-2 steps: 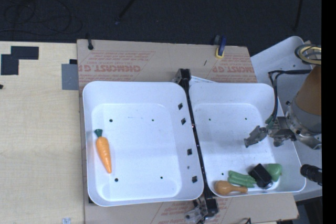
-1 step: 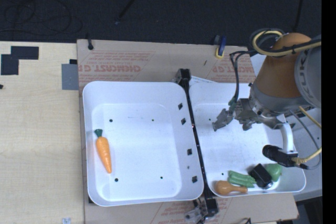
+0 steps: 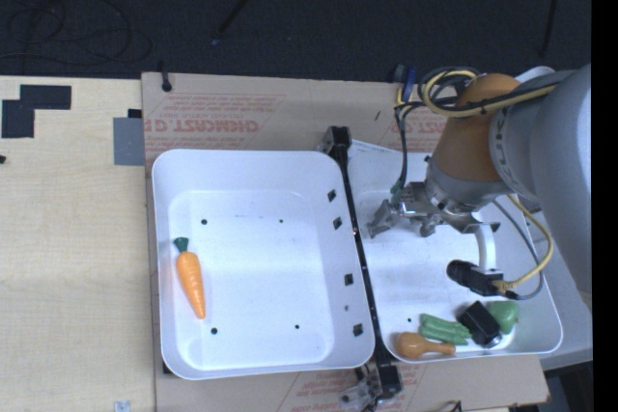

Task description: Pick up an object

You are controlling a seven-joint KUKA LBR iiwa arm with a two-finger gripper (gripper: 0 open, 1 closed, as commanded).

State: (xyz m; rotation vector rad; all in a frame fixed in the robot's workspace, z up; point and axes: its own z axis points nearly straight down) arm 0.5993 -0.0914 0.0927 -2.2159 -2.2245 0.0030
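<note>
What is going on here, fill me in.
A robot arm reaches in from the right and holds its claw over the right bin, with nothing visibly between its fingers. Along that bin's near edge lie a green toy vegetable, an orange-brown piece and a black block. A toy carrot lies by the left wall of the left bin.

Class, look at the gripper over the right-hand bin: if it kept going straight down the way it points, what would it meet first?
Most likely the bare white floor of the right bin. The gripper hangs near that bin's left wall, well apart from the toys heaped in the near corner. Depth is hard to judge from this slanted view.
</note>
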